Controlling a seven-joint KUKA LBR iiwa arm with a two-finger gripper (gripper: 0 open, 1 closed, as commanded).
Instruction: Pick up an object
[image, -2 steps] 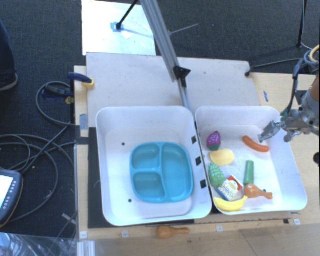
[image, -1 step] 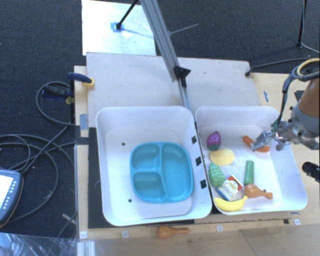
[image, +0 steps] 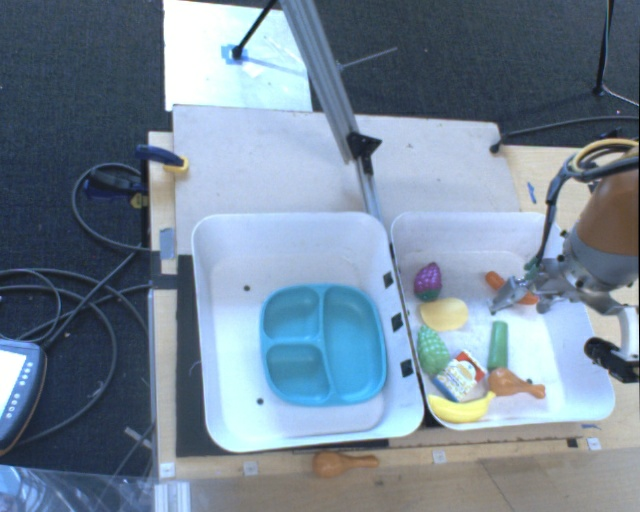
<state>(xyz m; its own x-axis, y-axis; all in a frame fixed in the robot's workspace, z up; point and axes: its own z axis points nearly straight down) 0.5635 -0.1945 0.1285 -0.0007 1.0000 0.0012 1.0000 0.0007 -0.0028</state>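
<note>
Fingers (image: 512, 293) hover just beside orange carrot (image: 494, 281) — not gripping it.

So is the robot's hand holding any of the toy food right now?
Can't tell. The end effector hangs over the right bin, right beside the orange carrot, but too small and blurry to see a grip.

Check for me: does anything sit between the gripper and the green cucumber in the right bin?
Nothing visible does. The gripper hangs just above the green cucumber, with bare bin floor between them. An orange carrot lies beside the gripper, off that path.

A blue clamp (image: 160, 157) and grey cables (image: 90, 215) flank the bench.
</note>
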